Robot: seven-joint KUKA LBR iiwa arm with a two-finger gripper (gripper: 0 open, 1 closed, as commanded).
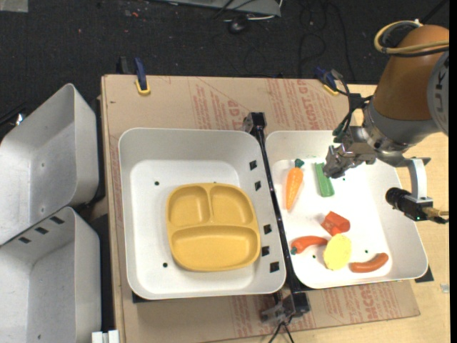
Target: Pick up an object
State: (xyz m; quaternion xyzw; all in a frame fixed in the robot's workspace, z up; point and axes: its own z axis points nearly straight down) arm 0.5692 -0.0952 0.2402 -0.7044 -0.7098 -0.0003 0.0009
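The right bin (410,263) holds several toy foods: an orange carrot (293,185) near its left side, a green stick (324,184) just right of it, a red block (335,223), a red chili (308,243), a yellow lemon (338,252) and a red sausage (368,263) near the front. My gripper (335,164) hangs over the bin's back part, right above the top end of the green stick. Nothing shows between its fingers.
The left bin (143,191) holds a yellow divided plate (213,226). Two more white bins (43,191) stand off the bench at the left. The arm's orange band and grey wrist (410,84) reach in from the upper right.
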